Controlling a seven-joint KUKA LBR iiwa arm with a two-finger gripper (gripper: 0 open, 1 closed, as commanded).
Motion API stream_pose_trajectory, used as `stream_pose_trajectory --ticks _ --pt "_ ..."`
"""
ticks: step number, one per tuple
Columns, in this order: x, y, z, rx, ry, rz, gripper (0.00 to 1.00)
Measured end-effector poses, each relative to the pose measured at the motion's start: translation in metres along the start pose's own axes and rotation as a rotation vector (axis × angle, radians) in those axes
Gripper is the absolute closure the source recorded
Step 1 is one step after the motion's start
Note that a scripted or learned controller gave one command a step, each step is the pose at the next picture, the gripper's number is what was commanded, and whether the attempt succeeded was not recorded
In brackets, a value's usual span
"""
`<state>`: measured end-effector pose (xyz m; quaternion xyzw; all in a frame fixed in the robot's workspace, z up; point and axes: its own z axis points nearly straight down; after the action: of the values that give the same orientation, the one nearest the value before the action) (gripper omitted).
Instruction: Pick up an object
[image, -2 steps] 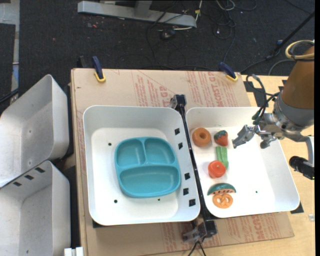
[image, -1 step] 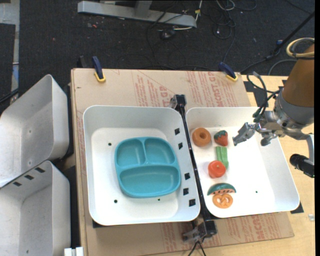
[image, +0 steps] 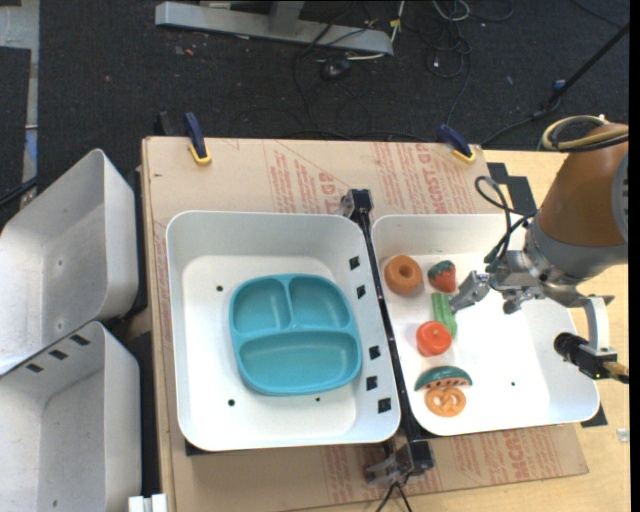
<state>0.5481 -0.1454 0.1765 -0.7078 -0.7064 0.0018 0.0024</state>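
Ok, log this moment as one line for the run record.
arm: over right bin | gripper: open, beside green piece | held: nothing | nearby: donut, strawberry | left bin: teal divided plate

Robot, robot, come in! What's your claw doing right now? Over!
End effector over right white bin, holding nothing visible. Long green toy vegetable nearest. Round brown toy doughnut and red toy strawberry close beside.

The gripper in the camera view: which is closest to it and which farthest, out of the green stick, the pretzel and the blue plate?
From the gripper:
1. Green stick, just to its left in the right bin.
2. Pretzel, near that bin's front edge.
3. Blue plate, over in the left bin.
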Motion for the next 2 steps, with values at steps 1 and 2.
stream_pose_trajectory --ticks 1,2 --pt "0.004 -0.007 0.046 -0.002 0.000 0.000 0.00" --pt "0.004 -0.007 0.086 -0.005 -0.001 0.000 0.00"
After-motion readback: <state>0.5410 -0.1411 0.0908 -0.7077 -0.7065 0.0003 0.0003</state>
